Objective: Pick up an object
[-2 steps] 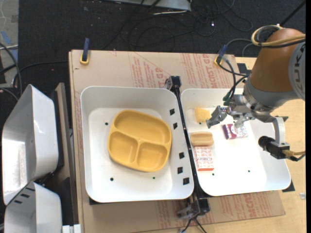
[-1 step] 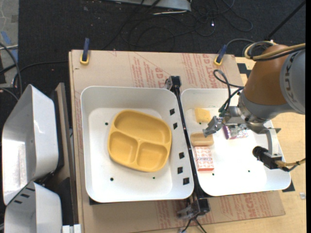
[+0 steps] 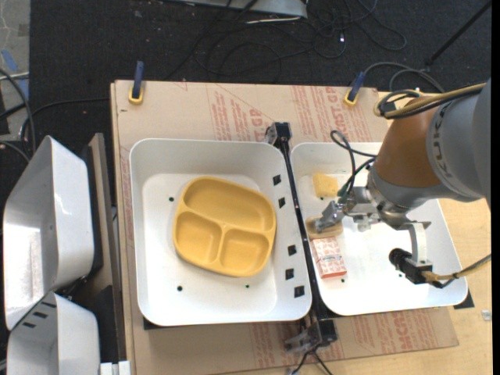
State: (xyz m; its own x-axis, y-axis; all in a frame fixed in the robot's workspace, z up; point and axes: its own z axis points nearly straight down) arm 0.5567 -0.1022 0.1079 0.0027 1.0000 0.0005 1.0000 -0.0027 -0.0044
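My gripper [image 3: 334, 214] is low in the left half of the right bin [image 3: 437, 233], pointing toward the divider. Its tip is right at a small brownish object [image 3: 321, 226] that lies on the bin floor; I cannot tell whether they touch. A pale yellow block [image 3: 324, 184] lies just behind the gripper, near the bin's back left. In front of the gripper, a red and white box [image 3: 330, 258] lies flat by the divider. The grey arm with its orange band [image 3: 414, 151] covers the back right of this bin.
The left bin [image 3: 148, 233] holds a yellow divided plate [image 3: 225, 226]. A black divider rail [image 3: 294, 209] runs between the two bins. A black cable end [image 3: 408, 264] from the arm hangs over the right bin's front right. White tubs [image 3: 47, 217] stand left of the bench.
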